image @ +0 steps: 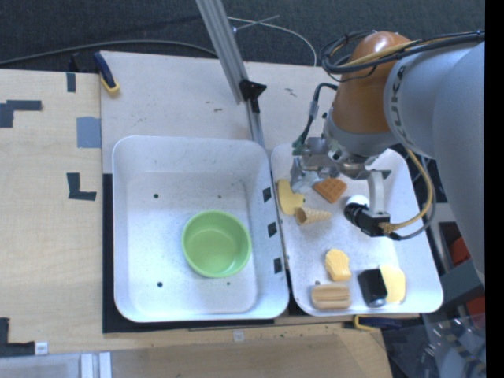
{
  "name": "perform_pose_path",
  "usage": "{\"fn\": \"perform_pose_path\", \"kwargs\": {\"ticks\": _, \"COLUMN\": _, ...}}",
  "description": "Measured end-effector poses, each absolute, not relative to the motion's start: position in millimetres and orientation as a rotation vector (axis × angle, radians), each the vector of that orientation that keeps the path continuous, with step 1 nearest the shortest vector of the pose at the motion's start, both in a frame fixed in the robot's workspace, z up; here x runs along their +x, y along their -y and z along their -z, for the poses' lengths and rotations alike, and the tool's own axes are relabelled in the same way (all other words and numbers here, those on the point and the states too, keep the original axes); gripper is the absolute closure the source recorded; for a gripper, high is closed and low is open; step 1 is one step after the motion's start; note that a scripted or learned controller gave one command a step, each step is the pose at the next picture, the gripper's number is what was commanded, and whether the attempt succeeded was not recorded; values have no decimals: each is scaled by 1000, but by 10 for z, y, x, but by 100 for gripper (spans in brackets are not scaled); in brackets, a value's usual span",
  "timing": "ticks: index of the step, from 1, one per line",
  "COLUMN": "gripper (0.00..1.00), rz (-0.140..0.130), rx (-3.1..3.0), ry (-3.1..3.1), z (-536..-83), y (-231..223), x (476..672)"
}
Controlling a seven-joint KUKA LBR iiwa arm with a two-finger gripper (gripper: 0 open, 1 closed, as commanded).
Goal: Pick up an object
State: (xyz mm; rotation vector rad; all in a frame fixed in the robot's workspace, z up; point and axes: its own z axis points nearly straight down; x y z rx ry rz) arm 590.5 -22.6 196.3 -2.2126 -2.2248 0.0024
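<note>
- The gripper (302,181) is seen low at the upper left of the right bin (417,290), under the grey arm (441,93) with its orange band (370,85).
- How far the pincer stands open cannot be told; nothing is seen gripped.
- A yellow piece (288,201) lies just beside it at 7 o'clock, a cone-shaped piece (313,215) at 5 o'clock, a waffle piece (329,189) at 3 o'clock.
- A green bowl (216,244) sits in the left bin (142,164).
</note>
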Motion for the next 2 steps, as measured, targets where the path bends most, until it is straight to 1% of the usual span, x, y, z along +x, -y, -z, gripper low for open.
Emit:
{"fn": "perform_pose_path", "kwargs": {"ticks": 1, "gripper": 100, "rz": -5, "rx": -2213, "ry": 2224, "z": -1972, "y": -227, "x": 5569}}
{"fn": "perform_pose_path", "kwargs": {"ticks": 2, "gripper": 100, "rz": -2, "rx": -2212, "ry": 2225, "z": -2088, "y": -603, "x": 5348}}
